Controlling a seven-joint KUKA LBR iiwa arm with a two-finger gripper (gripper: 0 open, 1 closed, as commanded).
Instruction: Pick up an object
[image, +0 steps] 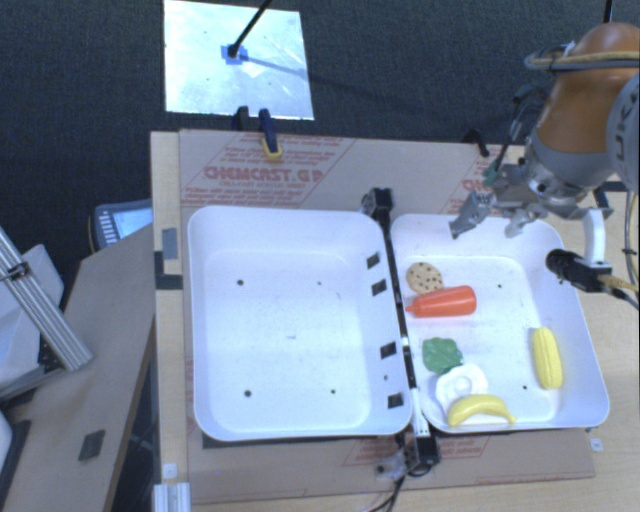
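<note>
The right bin (560, 300) holds several toy foods. A round cookie (424, 277) lies near its left wall, with an orange carrot (443, 302) just below it. Lower down sit a green broccoli piece (441, 354), a white fried egg (461, 381) and a yellow banana (480, 409) at the front edge. A yellow corn cob (546, 357) lies by the right wall. My gripper (492, 219) hangs above the bin's far edge, open, with nothing between its fingers, well behind the cookie and carrot.
The left bin (290, 320) sits beside the right one, joined by a black clip strip (390, 300). Cardboard (300, 170) lies under both bins. A silver plate (238, 58) rests behind them. A black fitting (570, 268) pokes over the right bin's rim.
</note>
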